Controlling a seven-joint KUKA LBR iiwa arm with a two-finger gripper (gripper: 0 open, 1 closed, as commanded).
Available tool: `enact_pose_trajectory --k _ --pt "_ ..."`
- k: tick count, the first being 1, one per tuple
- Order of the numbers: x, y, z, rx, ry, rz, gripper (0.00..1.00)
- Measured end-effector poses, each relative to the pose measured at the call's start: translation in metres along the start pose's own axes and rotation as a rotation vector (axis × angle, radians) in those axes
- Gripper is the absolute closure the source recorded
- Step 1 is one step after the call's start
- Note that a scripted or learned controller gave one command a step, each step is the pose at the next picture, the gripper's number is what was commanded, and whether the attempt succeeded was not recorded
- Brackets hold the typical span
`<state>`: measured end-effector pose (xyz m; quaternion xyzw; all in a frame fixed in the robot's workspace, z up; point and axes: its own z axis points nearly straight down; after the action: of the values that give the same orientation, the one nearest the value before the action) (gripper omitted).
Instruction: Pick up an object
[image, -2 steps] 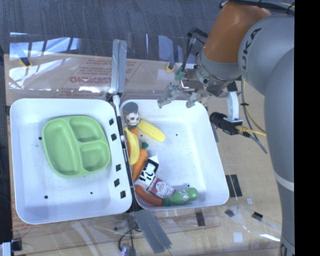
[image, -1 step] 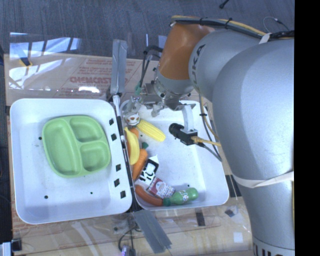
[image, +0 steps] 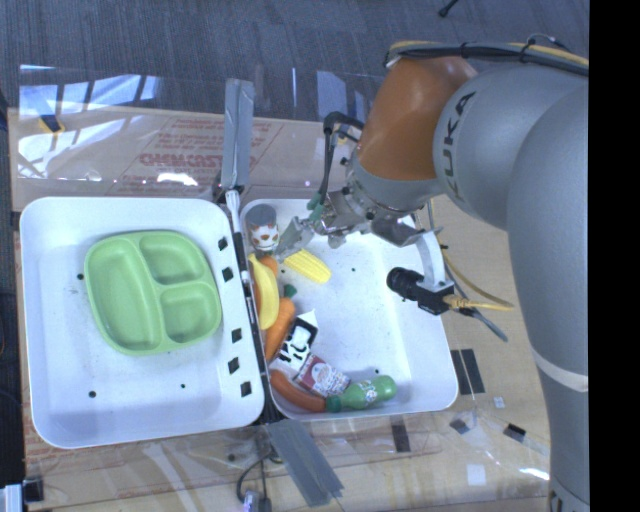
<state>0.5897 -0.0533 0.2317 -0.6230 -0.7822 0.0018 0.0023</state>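
Yellow corn cob (image: 307, 266) lies in right bin (image: 425, 345), upper-left part, just below gripper (image: 300, 232). Gripper's open/shut state can't tell. Banana (image: 264, 290), carrot (image: 279, 328), small can (image: 262, 226) beside corn; green tray (image: 152, 291) in left bin (image: 60, 390).

"KUKA" on grey arm (image: 500, 110); red print on bench sheet (image: 180, 150) unreadable; packet (image: 320, 375) label illegible.

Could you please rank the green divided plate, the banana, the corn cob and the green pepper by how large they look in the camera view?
1. Green divided plate, by far the largest.
2. Banana, partly covered by the carrot.
3. Green pepper and corn cob look alike in size; I would not rank them.
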Motion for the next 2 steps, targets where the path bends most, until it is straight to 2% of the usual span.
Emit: enact_pose_trajectory --k 1,2 --pt "-0.0367 -0.034 0.1199 0.001 0.001 -0.056 0.0" --pt "-0.0368 -0.0337 0.1195 0.0 0.0 -0.056 0.0"
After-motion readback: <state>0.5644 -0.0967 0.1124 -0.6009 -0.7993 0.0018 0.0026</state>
